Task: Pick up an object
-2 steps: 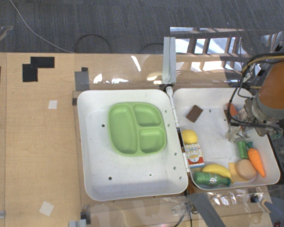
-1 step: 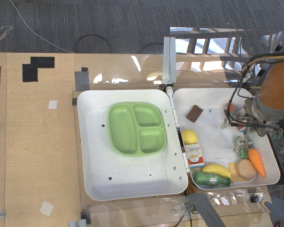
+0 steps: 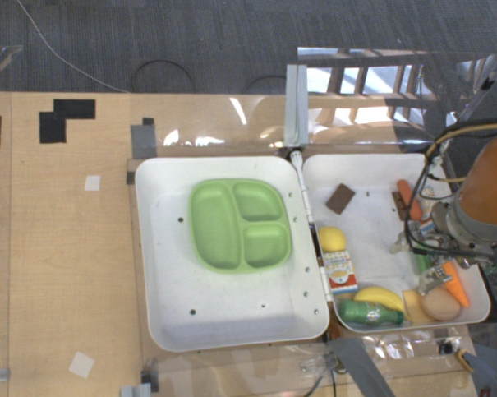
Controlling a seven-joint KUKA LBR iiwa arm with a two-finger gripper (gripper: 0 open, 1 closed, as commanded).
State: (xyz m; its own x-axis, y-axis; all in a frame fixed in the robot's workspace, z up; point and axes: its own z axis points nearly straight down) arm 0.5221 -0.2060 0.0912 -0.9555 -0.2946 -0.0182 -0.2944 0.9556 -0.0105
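**Arm over the right bin, nothing visibly held**

Clutter along the near edge of the right bin (image 3: 371, 172): a yellow banana (image 3: 378, 296) lying against a green bottle (image 3: 371, 314) at the near left corner, a tan egg-shaped object (image 3: 439, 306) and an orange carrot (image 3: 455, 285) toward the near right corner. Against the left wall, a yellow lemon (image 3: 332, 238) touching a small carton (image 3: 340, 270) just nearer the camera. Alone in the far half, well apart from the rest, a brown block (image 3: 341, 198). Near the far right corner, a red-orange piece (image 3: 406, 196), half masked by cables. Probably heaped at the near edge because the bin tilts or the pieces were tipped in; easier reach to the lone brown block, harder in the packed corner.

Reaching in from the right, the arm (image 3: 483, 196), wrist low over the right side of the right bin, the gripper (image 3: 431, 269) just above the carrot and the egg-shaped object. Buried in cables and shadow, so no telling how wide it stands or whether anything sits in it. No object seen lifted off the bin floor; pick judged not yet done.

In the left bin (image 3: 165, 263), a green divided plate (image 3: 238, 224) lying flat near the centre, likely the drop-off spot.
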